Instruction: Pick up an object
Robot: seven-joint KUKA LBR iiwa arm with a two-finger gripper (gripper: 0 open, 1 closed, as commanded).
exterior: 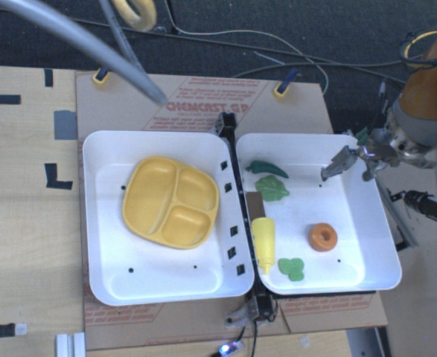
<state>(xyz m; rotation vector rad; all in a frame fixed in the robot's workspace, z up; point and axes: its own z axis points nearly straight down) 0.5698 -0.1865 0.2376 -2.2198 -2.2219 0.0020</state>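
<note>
1. Nearest the lens: the front rim of the right bin, with a small green piece and a yellow bottle-shaped toy lying just inside it. Both sit well down-left of the jaws.
2. Gripper hovers over the bin's upper right area; two dark fingers stand apart, nothing between them. The arm enters over the right rim, so the wrist sits near that wall.
3. Candidate objects: orange donut below and slightly left of the jaws, alone on bare floor; green leafy piece and dark green pepper-like piece to the left, close to the divider.
4. Judgement: the donut offers the most room on all sides; the bottle lies along the divider wall, leaving little finger clearance there.
5. Left bin holds a yellow divided plate, far left of the jaws.
</note>
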